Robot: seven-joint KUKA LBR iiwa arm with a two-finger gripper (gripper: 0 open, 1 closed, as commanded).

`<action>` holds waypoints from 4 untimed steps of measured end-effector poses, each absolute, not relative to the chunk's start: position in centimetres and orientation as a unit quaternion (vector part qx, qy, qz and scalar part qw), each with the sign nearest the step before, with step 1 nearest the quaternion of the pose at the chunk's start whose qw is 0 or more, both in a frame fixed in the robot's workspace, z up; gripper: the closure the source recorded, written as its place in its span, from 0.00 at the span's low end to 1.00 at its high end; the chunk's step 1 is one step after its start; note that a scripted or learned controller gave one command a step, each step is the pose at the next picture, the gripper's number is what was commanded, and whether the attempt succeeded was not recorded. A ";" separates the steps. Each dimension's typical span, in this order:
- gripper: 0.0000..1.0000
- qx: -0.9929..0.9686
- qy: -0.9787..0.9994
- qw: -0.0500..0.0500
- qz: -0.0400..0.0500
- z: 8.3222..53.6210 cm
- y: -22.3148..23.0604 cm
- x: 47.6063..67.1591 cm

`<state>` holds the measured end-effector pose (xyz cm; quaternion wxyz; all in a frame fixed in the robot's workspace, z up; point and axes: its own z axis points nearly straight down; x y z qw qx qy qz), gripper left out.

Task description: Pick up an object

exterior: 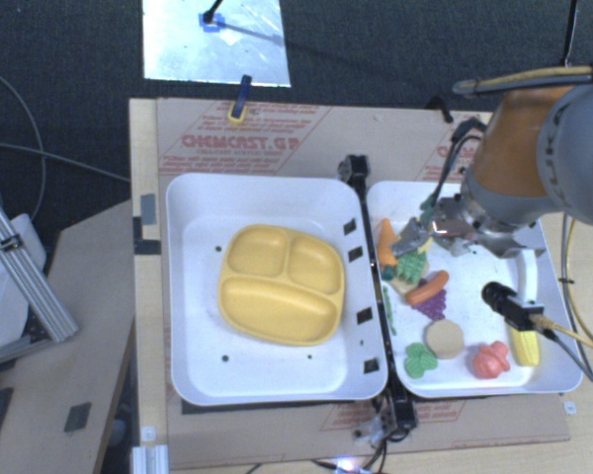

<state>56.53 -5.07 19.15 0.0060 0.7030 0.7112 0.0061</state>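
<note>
My gripper (415, 236) hangs low over the upper left part of the right bin (474, 194). It sits just above a green broccoli piece (410, 266) and right of an orange carrot (384, 241). Below them lie a red-orange sausage (428, 287) and purple grapes (434, 307). Along the bin's front are a beige round piece (444, 339), a green leafy piece (420, 361), a red strawberry (489, 359) and a yellow corn cob (524, 346). Nothing is visibly held.
The left bin (193, 363) holds a yellow divided plate (280, 283). A white bar-shaped item (527, 268) lies by the right bin's right wall. The arm's grey and orange body (534, 146) covers the right bin's far corner.
</note>
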 end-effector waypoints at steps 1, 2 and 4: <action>0.00 0.709 0.706 -0.003 -0.003 9.6 -9.5 50.4; 1.00 0.706 0.708 0.001 0.001 11.1 -9.2 50.9; 1.00 0.705 0.710 -0.001 0.000 18.4 0.8 48.5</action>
